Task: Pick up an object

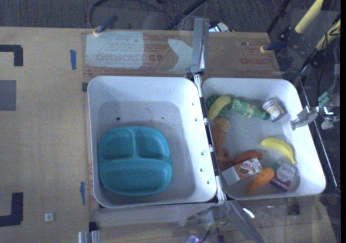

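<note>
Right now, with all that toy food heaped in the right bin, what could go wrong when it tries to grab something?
The carrot, small carton and purple packet lie touching, so the end effector may catch two or nudge them apart. The can lies tilted near the bin wall, which could block a finger.

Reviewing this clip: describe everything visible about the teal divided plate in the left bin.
The teal divided plate looks like matte moulded plastic, a rounded rectangle with raised ridges splitting it into three compartments: two smaller ones on the far side and one wide one nearest the camera. It lies flat, right side up, on the floor of the left bin, toward the near left corner. Nothing rests on it, and its compartments hold nothing.
</note>
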Robot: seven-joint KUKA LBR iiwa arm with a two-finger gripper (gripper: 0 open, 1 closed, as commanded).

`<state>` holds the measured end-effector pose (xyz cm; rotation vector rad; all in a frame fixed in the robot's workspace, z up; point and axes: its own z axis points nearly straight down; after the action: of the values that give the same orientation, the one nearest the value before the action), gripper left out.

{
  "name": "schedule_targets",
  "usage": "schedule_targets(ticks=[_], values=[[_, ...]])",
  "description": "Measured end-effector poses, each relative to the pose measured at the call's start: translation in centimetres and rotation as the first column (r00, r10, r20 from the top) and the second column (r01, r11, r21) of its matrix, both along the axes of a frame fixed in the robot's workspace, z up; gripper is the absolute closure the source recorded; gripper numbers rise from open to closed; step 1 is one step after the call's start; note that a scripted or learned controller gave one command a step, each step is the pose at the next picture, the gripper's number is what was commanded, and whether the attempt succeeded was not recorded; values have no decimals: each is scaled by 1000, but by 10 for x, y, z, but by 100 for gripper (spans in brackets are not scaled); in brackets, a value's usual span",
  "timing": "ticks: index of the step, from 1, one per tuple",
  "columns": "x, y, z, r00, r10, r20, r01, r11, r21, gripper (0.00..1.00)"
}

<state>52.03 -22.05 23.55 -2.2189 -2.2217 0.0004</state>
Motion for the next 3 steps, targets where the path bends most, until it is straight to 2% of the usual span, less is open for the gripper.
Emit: schedule_targets(ticks=[1,2,3], values=[[-12,3,-95,998,-46,34,46,999,-8,0],[-23,39,-128,1000,-31,3,31,1000,-2,0],[-23,38,-118,999,-33,6,33,999,-4,100]])
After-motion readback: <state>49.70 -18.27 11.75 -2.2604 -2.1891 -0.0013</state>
